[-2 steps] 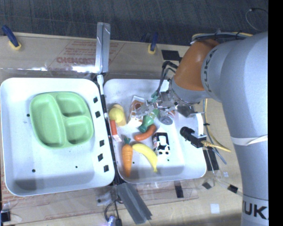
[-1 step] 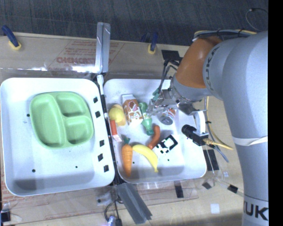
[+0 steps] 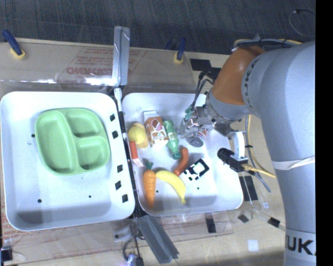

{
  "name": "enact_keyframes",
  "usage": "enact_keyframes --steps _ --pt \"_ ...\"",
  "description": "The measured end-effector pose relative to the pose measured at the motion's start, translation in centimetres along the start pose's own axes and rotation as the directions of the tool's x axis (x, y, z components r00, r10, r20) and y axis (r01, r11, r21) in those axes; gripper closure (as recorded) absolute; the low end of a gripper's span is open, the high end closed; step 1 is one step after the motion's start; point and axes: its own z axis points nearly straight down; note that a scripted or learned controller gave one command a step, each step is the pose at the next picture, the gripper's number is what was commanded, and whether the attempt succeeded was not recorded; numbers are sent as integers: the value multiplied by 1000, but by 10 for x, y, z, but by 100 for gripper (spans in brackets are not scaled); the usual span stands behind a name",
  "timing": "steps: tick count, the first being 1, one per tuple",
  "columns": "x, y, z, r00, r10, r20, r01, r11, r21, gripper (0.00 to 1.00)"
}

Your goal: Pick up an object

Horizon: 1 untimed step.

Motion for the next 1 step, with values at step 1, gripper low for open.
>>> enact_keyframes --steps 1 --pt "2 1 0 1000 0 -4 0 1000 0 0"
